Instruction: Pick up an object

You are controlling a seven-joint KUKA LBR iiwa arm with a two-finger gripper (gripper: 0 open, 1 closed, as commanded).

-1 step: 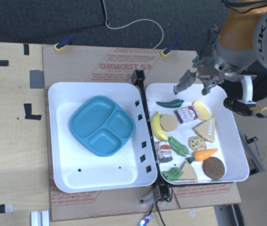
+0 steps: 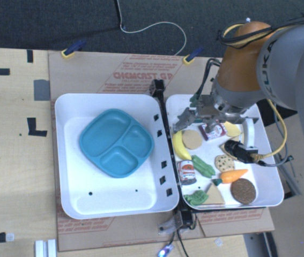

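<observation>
Camera view: arm [image 2: 248, 63] reaches down over right bin [image 2: 272, 197] of toy food.

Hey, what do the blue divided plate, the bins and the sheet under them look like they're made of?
The blue plate looks like molded plastic with a matte finish: uniform color, softly rounded compartment ridges. The white bins seem to be thin formed plastic, smooth with a slight sheen and rounded corners. The sheet beneath looks like corrugated cardboard: tan, dull, with red printed lettering, though its edges are too small to confirm fluting.
</observation>
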